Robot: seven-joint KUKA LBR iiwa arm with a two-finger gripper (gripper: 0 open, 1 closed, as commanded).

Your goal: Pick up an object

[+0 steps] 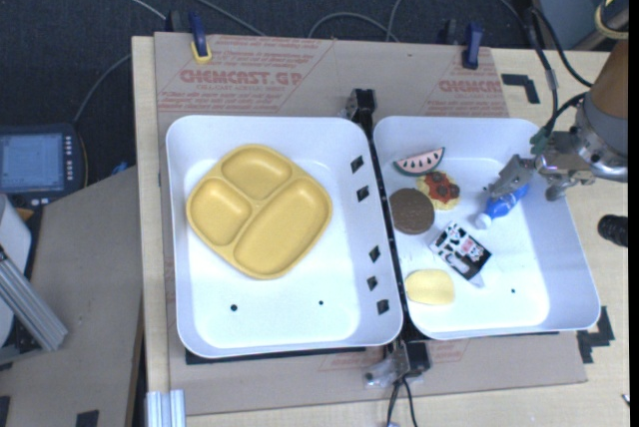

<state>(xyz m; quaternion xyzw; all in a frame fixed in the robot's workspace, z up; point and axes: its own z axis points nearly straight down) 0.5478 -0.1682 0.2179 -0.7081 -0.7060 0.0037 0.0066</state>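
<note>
pincer [511, 178] by blue bottle [500, 206], watermelon slice [419, 161], brown disc [410, 212] nearby

1. The two-finger gripper [511, 178] is placed over the right-hand shallow white bin [559, 265], just above a small blue-and-white bottle [500, 206].
2. Left of the gripper are found a watermelon-slice toy [419, 161], a red-and-yellow toy [440, 188] and a round brown disc [410, 212].
3. Further left, a yellow three-compartment plastic plate [260, 211] is held in the left-hand shallow white bin [200, 315].
</note>
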